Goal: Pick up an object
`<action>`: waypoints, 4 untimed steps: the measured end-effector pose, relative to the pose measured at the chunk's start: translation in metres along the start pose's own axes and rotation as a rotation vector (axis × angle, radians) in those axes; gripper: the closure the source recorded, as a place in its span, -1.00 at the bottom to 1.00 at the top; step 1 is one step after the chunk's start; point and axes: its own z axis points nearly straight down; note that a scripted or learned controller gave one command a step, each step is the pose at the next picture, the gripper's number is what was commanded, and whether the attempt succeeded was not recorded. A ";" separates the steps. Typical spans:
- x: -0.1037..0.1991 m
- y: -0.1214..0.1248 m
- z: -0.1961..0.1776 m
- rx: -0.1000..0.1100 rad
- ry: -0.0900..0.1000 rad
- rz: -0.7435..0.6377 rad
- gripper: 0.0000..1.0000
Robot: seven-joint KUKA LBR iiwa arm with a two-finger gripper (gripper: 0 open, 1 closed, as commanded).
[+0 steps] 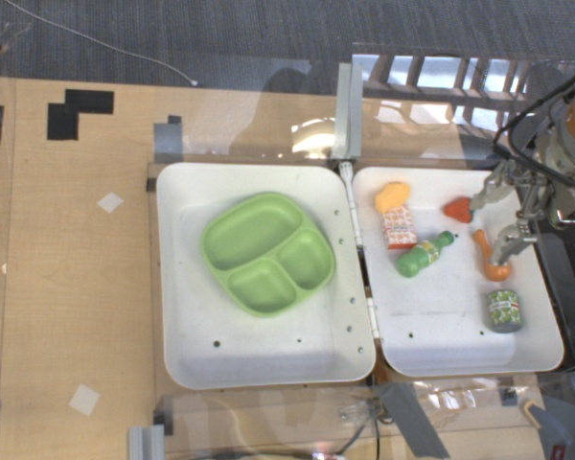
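Left bin [187, 353]: green divided plate [266, 253]. Right bin [441, 338]: yellow piece [392, 196], red-white packet [399, 227], green bottle [423, 255], red piece [457, 210], orange carrot [488, 256], green can [503, 310]. Gripper [503, 220], jaws spread and holding nothing, sits just above the carrot, whose long axis runs near-vertical between the fingers.

Green divided plate [266, 250] in left bin [187, 353]; jaws open above carrot [487, 257] in right bin [441, 348].

pincer [499, 220] low, fingers spread

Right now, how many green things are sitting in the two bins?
3: the green divided plate in the left bin, the green bottle mid right bin, the green can at its near right.
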 end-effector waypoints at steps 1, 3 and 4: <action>-0.115 -0.021 0.046 0.000 0.001 0.237 -1.00; -0.096 0.034 0.183 -0.001 -0.015 0.510 -1.00; -0.099 0.035 0.168 -0.002 -0.026 0.503 1.00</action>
